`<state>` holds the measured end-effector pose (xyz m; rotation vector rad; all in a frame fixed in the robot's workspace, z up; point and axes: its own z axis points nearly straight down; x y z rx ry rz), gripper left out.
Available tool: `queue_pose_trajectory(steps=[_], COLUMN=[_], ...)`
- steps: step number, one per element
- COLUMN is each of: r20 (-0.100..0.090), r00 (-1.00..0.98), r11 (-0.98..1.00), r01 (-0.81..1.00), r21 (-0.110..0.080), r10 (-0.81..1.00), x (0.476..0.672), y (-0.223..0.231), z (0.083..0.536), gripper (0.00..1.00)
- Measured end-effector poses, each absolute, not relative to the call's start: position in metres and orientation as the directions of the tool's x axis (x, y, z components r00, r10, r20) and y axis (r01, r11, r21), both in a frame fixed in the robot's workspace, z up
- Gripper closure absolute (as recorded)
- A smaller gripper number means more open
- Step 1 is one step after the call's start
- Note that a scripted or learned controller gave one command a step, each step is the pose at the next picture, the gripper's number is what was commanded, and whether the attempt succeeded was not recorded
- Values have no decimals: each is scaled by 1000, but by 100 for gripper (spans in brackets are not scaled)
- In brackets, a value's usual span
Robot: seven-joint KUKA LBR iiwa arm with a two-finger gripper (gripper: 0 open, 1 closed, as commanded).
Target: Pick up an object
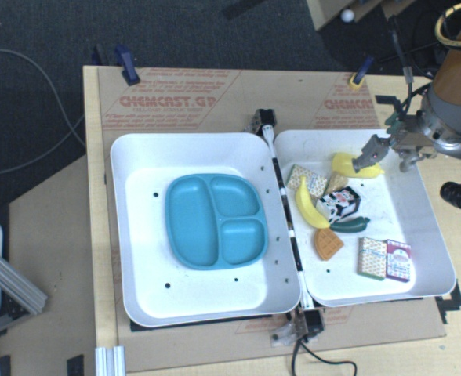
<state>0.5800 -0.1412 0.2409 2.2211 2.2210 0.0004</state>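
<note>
The right bin [426, 233] holds a heap of small objects: a banana [309, 206], a yellow piece [348, 165], a black-and-white toy [340, 202], a dark green piece [350, 225], a tan waffle-like cracker [328, 244], a pale patterned cracker [306, 182] and two small printed boxes [385, 259]. My gripper [387, 157] hangs over the far right part of that bin, fingers open and nothing between them. Its left finger [366, 155] is right beside the yellow piece.
In the left bin [136, 272] lies a blue divided plate [216, 220]. Both bins rest on a cardboard-covered bench [215, 96] held by blue clamps [125, 64] at the back. A black clip [265, 121] sits between the bins at the far end.
</note>
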Motion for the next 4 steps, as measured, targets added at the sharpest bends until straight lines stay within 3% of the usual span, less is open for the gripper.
queue_pose_trajectory(steps=[1, 2, 3, 4], r20=[0, -9, -11, -11], r00=[-1, -2, -3, -3], r11=[1, 3, 3, 3], r01=[1000, 1000, 1000, 1000], r21=[0, 21, 26, 25], r10=[1000, 1000, 1000, 1000], x=[646, 665, 666, 666], y=[-147, -151, -151, -151], z=[149, 104, 116, 115], gripper=[0, 0, 100, 0])
